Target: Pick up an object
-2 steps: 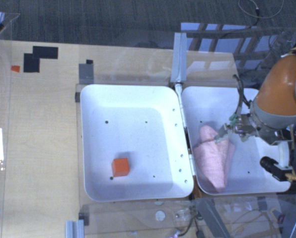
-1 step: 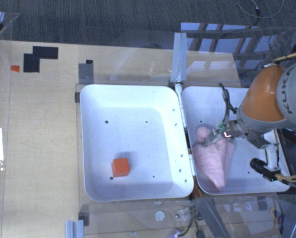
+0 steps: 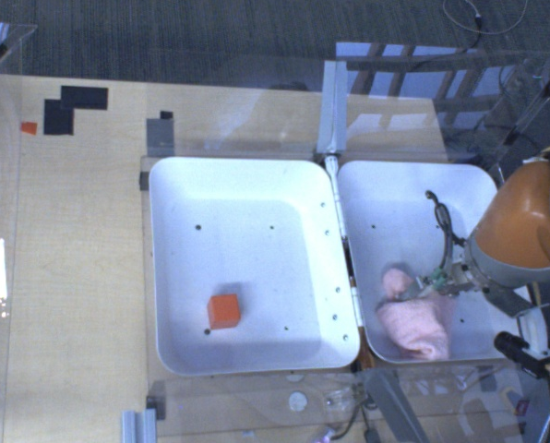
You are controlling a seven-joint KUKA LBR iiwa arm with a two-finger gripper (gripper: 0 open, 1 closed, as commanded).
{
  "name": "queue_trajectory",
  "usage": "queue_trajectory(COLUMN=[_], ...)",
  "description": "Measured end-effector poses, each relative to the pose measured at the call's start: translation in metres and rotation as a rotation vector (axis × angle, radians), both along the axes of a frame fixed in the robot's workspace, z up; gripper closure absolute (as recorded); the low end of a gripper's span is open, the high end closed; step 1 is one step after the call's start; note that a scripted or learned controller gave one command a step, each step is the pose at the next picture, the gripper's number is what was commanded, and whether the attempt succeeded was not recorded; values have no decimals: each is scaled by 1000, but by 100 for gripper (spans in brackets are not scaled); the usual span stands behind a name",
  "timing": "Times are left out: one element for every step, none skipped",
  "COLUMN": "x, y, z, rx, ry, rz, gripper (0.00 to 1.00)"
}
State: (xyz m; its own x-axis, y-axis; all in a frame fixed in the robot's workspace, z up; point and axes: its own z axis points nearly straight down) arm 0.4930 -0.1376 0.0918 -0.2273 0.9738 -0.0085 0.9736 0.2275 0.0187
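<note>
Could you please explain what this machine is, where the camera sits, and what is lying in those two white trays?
One camera is fixed above a wooden bench, looking down at a slant. The grey machine with the orange band is a robot arm reaching in from the right; its job is to pick up an object. Its gripper is low in the right bin, right at a soft pink cloth-like bundle. Whether it actually grips the bundle cannot be made out. The left bin holds a small orange block, lying untouched near its front left.
</note>
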Motion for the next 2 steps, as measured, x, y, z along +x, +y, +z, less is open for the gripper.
queue_trajectory(x=[50,68], y=[49,45], z=[0,-1], rx=[3,8], ry=[-1,5], rz=[18,-210], gripper=[0,0])
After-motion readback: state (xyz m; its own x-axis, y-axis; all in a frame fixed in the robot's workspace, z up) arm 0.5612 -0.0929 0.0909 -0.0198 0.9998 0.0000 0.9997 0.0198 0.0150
